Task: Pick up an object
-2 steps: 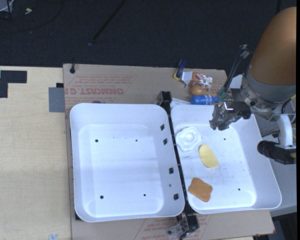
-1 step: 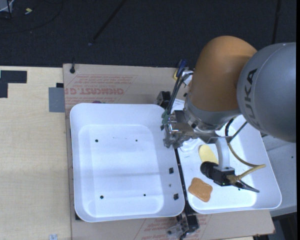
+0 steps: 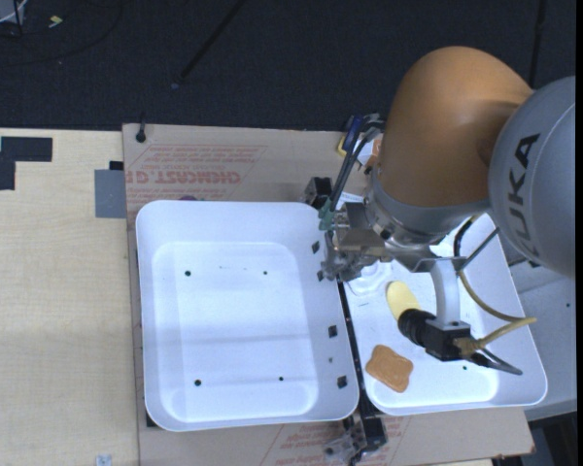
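From my station I see the arm (image 3: 457, 134) reaching in over the right-hand bin (image 3: 471, 382), its bulk covering the upper part of that bin; the gripper (image 3: 348, 255) hangs low at the bin's left wall, just beside the seam with the left-hand bin (image 3: 233, 309); whether it is spread or pressed together I cannot tell, since the wrist hides its tip, and I see nothing held in it. Two things lie in the right-hand bin: a yellow piece (image 3: 400, 299), rounded and pale, just to the right of the gripper and a little nearer the camera, apart from it; and a brown toast-shaped piece (image 3: 389, 367), flat on the bin floor, nearer the front rim and farther from the gripper than the yellow piece. Both bins sit on a cardboard sheet (image 3: 223, 168) on the pale wooden surface (image 3: 49, 309).
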Controlling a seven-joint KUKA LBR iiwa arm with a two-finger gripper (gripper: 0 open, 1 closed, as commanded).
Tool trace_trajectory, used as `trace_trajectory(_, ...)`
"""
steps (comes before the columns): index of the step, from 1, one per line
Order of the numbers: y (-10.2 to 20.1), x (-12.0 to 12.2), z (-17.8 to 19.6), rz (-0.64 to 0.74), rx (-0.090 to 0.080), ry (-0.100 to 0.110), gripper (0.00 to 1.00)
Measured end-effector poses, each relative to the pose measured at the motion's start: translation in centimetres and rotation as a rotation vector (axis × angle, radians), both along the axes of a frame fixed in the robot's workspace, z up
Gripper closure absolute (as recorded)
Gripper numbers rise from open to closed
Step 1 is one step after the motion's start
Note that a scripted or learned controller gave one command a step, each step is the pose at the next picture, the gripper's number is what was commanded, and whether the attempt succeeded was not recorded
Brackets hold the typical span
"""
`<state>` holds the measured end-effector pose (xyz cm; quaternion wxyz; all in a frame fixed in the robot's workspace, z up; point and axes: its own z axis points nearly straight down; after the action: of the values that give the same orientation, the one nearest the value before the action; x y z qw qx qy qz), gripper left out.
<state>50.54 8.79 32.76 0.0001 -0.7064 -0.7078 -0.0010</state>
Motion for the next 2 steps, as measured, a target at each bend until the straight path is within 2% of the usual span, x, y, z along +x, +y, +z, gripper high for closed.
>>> trace_trajectory(1, 3.6, -3.1, -6.7, 0.001, -0.002, 0.013, 1.00)
trace_trajectory(2, 9.7, -3.0, -4.3, 0.002, -0.002, 0.003, 1.00)
